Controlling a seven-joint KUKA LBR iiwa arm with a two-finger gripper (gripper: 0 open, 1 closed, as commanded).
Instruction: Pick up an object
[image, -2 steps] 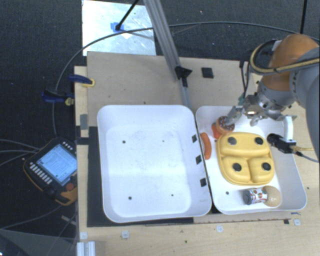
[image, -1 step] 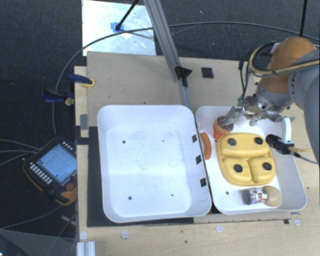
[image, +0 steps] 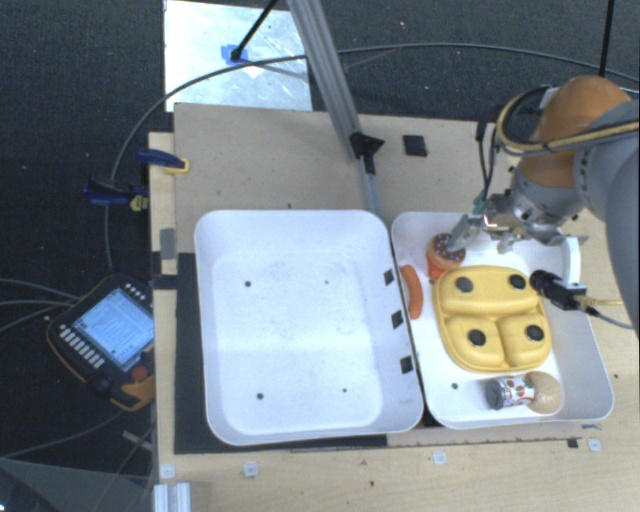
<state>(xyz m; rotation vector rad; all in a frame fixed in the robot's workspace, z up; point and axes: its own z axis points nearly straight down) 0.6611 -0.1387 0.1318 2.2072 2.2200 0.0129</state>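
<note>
Closest to the camera, down at the front of the right bin (image: 598, 395), a small printed can (image: 508, 391) is lying on its side, touching a tan round thing (image: 545, 392), maybe a ball or an egg, hard to say. Just behind those, a big yellow block with four dark holes (image: 495, 315) is taking up the middle of that bin. An orange carrot-looking stick (image: 412, 290) is lying along the bin's left wall, next to the yellow piece. The left bin (image: 215, 400) is sitting beside it on the desk (image: 260, 150).

Further back, at the far end of the right bin, the arm is reaching in and the hand (image: 466, 232) is hanging right over a small orange-red object (image: 441, 255), seemingly touching its top or very close. Honestly I can't tell from this angle how the hand is set, and nothing is visibly lifted.

So progress-wise: I'd say the approach is basically done and the target looks like that orange-red piece. The actual grab and the lift are both looking like they're not done yet. Everything in the bin is resting on the bottom.
</note>
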